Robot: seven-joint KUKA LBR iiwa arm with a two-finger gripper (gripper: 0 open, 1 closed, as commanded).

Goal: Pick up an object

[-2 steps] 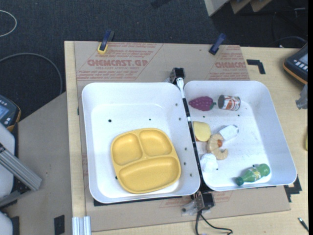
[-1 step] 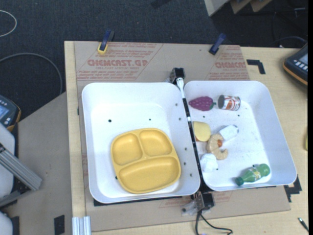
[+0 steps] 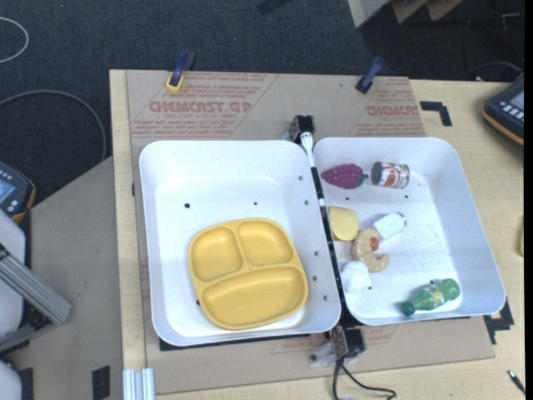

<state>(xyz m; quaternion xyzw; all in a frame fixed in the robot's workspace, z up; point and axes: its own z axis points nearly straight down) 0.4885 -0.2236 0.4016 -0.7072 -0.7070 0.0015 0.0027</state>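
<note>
The left bin (image 3: 158, 223) holds a yellow three-compartment plate (image 3: 247, 271) at lower centre of the frame. In the right bin (image 3: 466, 223), right of centre, lie a purple grape bunch (image 3: 343, 175), a small can (image 3: 390, 174) on its side, a yellow piece (image 3: 343, 222), a white object (image 3: 387, 223), a tan ring-shaped piece (image 3: 370, 248), a white lump (image 3: 356, 277) and a green bottle (image 3: 430, 297) at lower right. The board (image 3: 250, 107) beneath reads "CHEMCAST GP".

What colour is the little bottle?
Green, with a yellow label: the bottle lies in the right bin, camera view.
</note>
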